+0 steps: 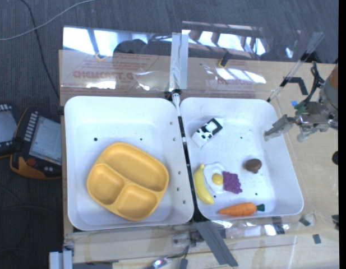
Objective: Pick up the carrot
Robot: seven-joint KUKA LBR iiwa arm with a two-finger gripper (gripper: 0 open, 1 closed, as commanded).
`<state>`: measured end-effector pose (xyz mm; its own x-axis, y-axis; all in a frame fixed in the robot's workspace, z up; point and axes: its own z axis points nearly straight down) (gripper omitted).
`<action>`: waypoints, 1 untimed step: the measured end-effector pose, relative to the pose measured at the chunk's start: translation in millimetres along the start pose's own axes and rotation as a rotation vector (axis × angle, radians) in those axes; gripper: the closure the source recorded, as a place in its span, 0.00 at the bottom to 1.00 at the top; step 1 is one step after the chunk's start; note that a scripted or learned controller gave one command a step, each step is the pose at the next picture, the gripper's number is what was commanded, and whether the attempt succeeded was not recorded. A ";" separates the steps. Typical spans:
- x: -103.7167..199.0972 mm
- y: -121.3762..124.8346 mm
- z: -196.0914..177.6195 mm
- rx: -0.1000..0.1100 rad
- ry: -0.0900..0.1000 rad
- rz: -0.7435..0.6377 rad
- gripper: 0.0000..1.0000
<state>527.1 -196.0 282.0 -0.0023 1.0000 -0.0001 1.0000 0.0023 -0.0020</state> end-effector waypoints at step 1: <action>85.9 -12.8 186.1 -0.001 0.001 -0.114 0.00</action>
<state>513.7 -110.1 95.9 -0.1163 0.9932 0.0015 0.9932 0.1163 -0.0013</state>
